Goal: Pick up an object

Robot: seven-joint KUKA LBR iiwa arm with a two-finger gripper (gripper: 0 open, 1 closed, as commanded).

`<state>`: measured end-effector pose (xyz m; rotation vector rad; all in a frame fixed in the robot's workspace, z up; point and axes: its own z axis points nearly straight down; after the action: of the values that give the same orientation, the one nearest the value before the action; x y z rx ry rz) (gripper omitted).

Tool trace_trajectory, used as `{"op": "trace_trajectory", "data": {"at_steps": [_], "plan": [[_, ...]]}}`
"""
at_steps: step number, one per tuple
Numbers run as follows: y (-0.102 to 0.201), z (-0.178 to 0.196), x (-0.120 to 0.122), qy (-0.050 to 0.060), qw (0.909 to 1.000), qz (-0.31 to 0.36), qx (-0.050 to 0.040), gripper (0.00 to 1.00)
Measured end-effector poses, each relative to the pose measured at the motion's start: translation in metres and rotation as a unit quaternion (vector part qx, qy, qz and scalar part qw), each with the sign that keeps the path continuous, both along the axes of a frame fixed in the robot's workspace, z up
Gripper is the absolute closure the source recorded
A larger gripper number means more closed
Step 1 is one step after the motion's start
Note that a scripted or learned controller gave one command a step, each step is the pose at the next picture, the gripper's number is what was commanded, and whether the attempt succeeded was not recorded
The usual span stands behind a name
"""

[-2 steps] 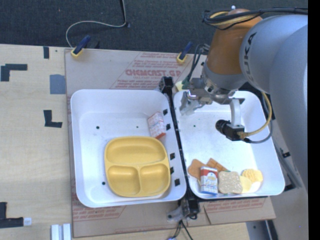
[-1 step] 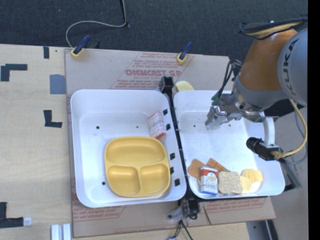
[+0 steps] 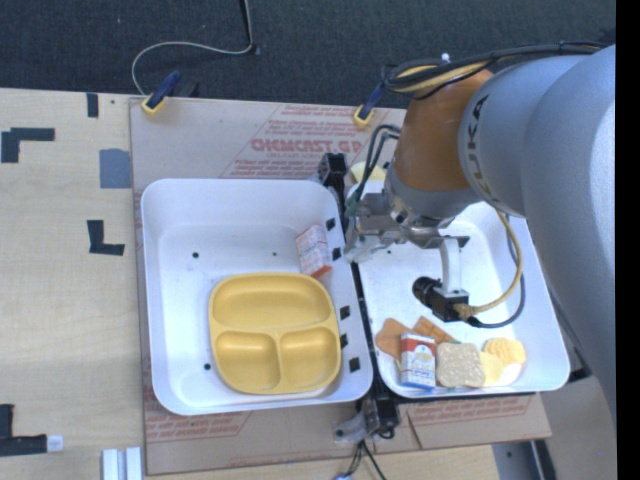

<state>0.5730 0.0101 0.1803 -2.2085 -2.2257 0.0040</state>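
My gripper hangs under the grey and orange wrist, over the far end of the wall between the two white bins. A small red and white carton leans against the right wall of the left bin, just below and left of the gripper and apart from it. Near the front of the right bin lie orange crackers, a red and white box, a slice of bread and yellow crisps. The wrist hides the far half of the right bin.
A yellow divided plate takes up the front of the left bin. A black part on a cable hangs from the arm over the right bin. Two clamps hold the cardboard sheet at the back.
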Motion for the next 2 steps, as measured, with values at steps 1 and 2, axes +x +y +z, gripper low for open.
{"op": "trace_trajectory", "data": {"at_steps": [1, 2], "plan": [[-0.0499, 0.0217, 0.0080, -0.003, 1.0000, -0.005, -0.0021, 1.00], [-0.0472, 0.0206, 0.0075, -0.002, 1.0000, -0.004, -0.0014, 0.00]]}}
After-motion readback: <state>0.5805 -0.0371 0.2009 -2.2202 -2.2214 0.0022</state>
